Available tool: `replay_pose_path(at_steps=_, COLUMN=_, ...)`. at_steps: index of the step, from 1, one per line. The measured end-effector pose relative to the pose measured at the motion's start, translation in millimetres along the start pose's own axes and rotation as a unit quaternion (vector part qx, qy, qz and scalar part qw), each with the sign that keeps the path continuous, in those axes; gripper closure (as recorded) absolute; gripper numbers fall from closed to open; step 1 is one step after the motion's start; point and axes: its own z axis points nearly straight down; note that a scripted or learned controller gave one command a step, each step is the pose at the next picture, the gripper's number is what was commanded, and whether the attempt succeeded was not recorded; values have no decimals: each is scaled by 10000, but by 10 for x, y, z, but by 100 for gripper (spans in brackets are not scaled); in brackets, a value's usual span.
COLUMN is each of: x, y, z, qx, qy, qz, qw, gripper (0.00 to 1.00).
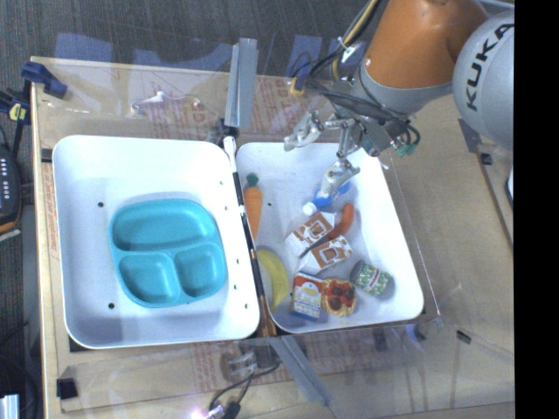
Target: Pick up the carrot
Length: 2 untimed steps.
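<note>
While the carrot (253, 204) lies left of the gripper (342, 166), its hold cannot be told.

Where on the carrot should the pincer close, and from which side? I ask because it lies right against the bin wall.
Grip the carrot across its thick orange middle, coming straight down from above. It lies lengthwise along the right bin's left wall, green top away from the camera, so one finger probably has to slip between carrot and wall. The banana crowds its tip, so stay higher.
</note>
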Motion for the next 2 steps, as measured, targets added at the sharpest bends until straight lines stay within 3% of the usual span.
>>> replay_pose_path(at_steps=1, x=-238, y=98, z=920, qx=-32, qy=17, qz=-2213, qw=9752, gripper=0)
replay_pose_path(at_steps=2, x=-55, y=16, z=1219, qx=-32, qy=13, qz=-2854, qw=9584, gripper=0)
